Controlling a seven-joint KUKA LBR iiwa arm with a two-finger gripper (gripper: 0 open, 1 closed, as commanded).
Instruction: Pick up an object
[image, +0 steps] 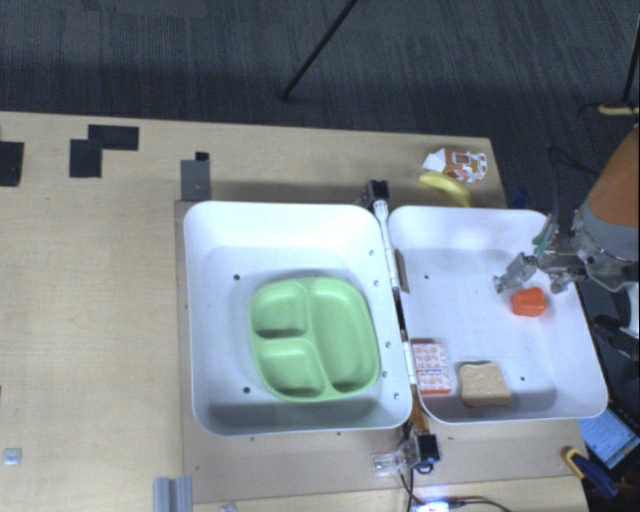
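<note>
Orange object (529, 302) lies just below hand (523, 273).

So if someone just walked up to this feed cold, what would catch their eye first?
Probably the green divided tray, lying flat in the middle of the left bin. Next, the gripper reaching into the right bin from the right, just above a small orange object. Along that bin's near wall lie a tan bread-like piece and a small red-and-white packet.
</note>
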